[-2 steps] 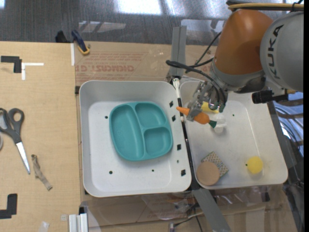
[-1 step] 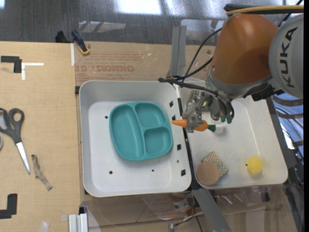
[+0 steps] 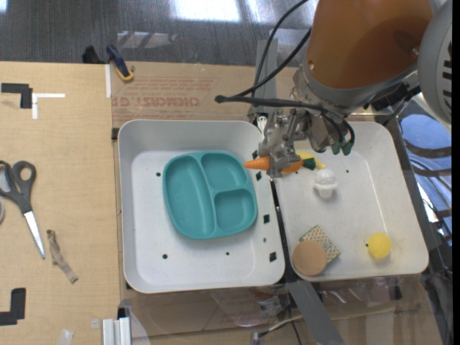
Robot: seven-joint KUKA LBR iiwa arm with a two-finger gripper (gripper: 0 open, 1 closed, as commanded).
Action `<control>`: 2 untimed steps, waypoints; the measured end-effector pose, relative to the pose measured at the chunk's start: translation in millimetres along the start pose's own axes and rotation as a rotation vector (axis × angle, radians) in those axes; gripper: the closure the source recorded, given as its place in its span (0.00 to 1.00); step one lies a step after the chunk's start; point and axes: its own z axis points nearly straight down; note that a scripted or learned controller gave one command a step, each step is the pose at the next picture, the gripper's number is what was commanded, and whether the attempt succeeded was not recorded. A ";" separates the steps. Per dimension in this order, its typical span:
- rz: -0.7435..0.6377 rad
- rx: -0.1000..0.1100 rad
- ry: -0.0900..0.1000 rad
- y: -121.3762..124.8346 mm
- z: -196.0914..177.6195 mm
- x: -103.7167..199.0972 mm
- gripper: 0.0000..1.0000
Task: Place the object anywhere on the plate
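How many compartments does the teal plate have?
3: the teal plate in the left bin has one long section on its left side and two smaller ones, upper right and lower right.

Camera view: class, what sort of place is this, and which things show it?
Probably a robot test bench: two white bins side by side, an arm reaching over them, scissors on the cardboard-covered top.

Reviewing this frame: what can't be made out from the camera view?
- Gripper: cables and the arm's wrist crowd it, so its grip on the toy carrot is unclear.
- Carrot: its middle is hidden behind the gripper.
- Small white object in the right bin: too small to identify.
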 end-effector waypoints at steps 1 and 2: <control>-0.330 -0.001 -0.001 38.8 -48.5 40.3 1.00; -0.329 -0.001 -0.001 38.5 -48.5 40.2 0.00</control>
